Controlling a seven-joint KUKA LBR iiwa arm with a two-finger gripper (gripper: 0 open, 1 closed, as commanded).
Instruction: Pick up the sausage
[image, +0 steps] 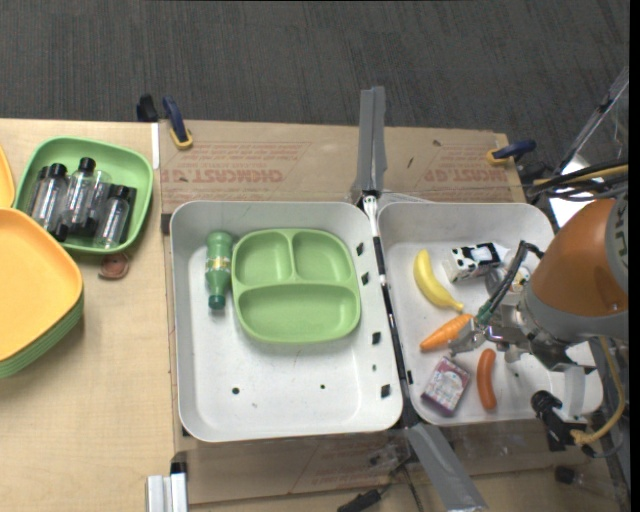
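Note:
The sausage (486, 380), a short orange-red link, lies upright in the view near the front of the right bin (405, 300). My gripper (488, 340) hangs just over the sausage's far end, beside the right tip of the carrot (444, 332). Its fingers (464, 344) stand open, one on each side of the sausage's end, with nothing held between them. The grey arm with its orange band (590, 262) comes in from the right and hides that bin's right part.
In the right bin there are also a banana (434, 281), a black-and-white toy (472, 261) and a purple packet (447, 385) just left of the sausage. The left bin (190, 380) holds a green divided plate (296, 284) and a green bottle (218, 268).

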